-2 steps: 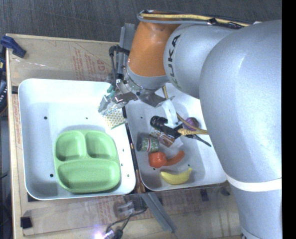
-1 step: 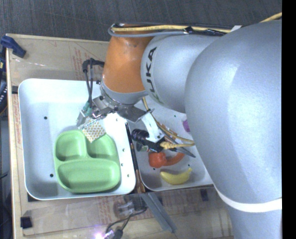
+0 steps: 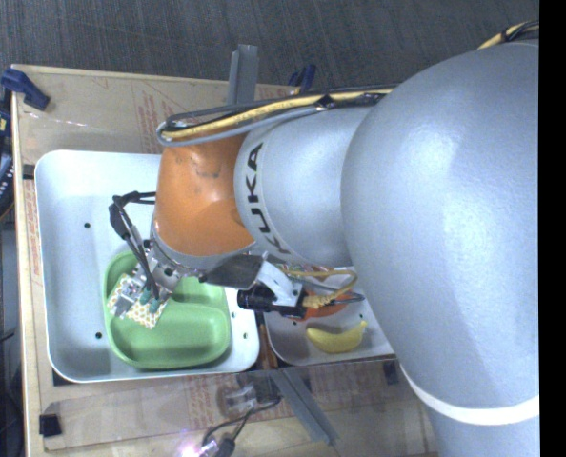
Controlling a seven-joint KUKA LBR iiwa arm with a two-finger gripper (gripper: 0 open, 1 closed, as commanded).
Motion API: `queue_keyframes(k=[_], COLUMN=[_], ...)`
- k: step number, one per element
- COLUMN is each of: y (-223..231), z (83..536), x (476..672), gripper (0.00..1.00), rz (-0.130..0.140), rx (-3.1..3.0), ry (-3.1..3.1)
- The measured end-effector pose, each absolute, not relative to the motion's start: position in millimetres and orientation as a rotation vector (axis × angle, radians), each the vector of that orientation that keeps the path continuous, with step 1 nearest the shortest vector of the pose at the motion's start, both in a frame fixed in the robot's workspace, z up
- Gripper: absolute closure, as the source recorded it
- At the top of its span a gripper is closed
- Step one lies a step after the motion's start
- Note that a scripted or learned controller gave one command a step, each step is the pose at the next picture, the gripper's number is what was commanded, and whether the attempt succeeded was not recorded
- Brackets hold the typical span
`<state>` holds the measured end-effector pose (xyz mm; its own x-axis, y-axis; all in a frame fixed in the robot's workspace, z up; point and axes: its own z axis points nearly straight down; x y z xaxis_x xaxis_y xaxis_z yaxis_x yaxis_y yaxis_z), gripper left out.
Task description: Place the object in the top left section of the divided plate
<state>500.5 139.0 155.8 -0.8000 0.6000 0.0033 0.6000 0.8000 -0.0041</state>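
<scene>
We get one fixed camera above the bench (image 3: 102, 93), looking down at a slant on both white bins. The arm (image 3: 426, 217) comes in from frame right and sits close to the lens, covering most of the right bin (image 3: 293, 355) and part of the left bin (image 3: 64, 255).

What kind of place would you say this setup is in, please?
Probably a robotics lab or test cell rather than a kitchen: a large arm hangs over white bins on a plywood bench, with blue clamps at its edge. The green plate and banana look like test props.
</scene>
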Motion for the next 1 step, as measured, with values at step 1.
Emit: queue_keyframes(k=[1], y=[85.0], z=[191.7], x=[529.5], gripper=[1.00], rz=[0.001], rx=[-0.604], ry=[-3.084])
